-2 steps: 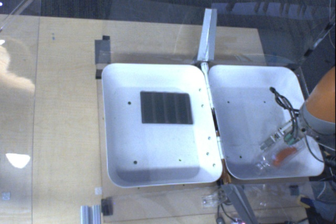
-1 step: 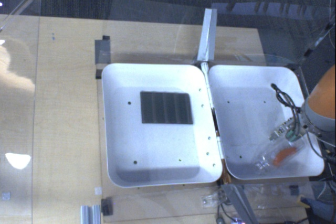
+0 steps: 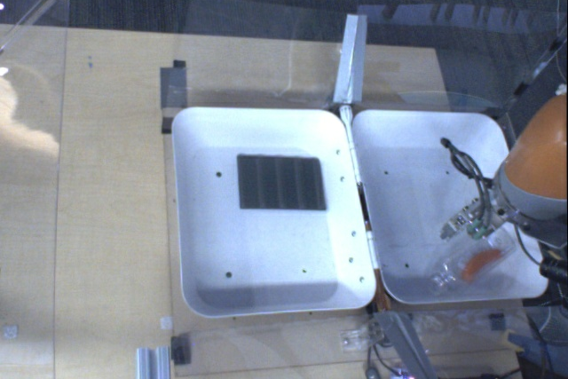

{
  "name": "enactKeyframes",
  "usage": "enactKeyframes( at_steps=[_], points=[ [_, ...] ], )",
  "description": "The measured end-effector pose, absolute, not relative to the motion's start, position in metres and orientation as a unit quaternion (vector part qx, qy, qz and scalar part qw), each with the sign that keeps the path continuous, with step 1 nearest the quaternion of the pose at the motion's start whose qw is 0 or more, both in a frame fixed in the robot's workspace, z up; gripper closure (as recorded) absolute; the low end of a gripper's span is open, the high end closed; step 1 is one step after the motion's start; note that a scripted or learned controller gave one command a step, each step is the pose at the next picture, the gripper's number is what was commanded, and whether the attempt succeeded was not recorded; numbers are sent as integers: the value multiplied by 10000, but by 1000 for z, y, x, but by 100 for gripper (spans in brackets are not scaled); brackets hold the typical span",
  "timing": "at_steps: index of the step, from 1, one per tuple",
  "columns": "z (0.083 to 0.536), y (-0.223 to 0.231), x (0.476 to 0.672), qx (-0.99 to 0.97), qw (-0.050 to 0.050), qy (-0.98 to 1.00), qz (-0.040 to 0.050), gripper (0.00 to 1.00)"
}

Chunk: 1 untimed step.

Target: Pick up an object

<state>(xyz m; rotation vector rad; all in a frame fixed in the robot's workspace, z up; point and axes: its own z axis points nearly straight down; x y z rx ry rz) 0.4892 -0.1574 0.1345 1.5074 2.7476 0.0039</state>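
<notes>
Low over right bin (image 3: pixel 417 133), end effector (image 3: pixel 463 225).

both bins are plain white, left bin (image 3: pixel 200 217) has a dark grey ribbed mat (image 3: pixel 280 183) in it. right bin (image 3: pixel 399 191) has a small orange thing (image 3: pixel 484 263). bench (image 3: pixel 98 191) is light tan wood.

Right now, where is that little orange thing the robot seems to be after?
The orange object lies in the right bin, near its front right corner, just below the gripper and beside a clear plastic item.
</notes>
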Motion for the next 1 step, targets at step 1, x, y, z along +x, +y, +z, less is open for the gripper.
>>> enactKeyframes(
  at_steps=[1],
  points=[
    [134, -158, 489, 4812, 38, 8766, 12, 0]
  ],
)
